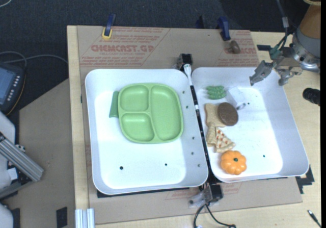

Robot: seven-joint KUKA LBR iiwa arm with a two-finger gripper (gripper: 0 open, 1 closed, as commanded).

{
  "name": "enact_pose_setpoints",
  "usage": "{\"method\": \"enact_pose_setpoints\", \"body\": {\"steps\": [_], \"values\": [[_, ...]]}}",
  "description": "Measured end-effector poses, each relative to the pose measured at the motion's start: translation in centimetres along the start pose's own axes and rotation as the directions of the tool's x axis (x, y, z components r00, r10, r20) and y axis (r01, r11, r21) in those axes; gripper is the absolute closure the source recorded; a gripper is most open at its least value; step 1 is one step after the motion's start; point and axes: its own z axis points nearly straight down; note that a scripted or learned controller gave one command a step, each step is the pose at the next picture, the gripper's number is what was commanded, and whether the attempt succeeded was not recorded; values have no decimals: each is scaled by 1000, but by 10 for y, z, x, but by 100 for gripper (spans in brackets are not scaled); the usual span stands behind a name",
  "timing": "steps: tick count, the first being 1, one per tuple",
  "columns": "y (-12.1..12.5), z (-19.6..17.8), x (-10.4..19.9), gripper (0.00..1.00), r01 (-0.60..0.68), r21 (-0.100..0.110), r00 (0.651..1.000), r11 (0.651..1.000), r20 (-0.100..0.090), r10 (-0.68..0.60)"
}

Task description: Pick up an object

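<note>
Two white bins are seen on the desk. One green divided plate is counted in the left bin. Five items are counted in the right: one green piece, one brown cookie, one cracker, one pizza slice, one orange pumpkin.

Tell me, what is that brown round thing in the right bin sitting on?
The brown cookie-like disc lies on top of a tan, cracker-like piece, whose edge sticks out to the disc's left. How far that piece runs beneath is covered. A pizza-slice toy sits just below them.

You can read one marking — red print on the brown protective sheet covering the surface, behind the left bin: "CHEMCAST G P", repeated in rows. The smaller lines around it — and the print at right — are too blurred for you to read.
</note>
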Motion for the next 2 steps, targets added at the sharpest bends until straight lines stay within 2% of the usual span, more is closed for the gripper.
{"method": "enact_pose_setpoints", "body": {"steps": [1, 2], "values": [[3, -9, 0, 0, 3, -15, 1000, 1000, 3, -3], [-1, 44, 10, 0, 4, -9, 1000, 1000, 2, -4]]}}
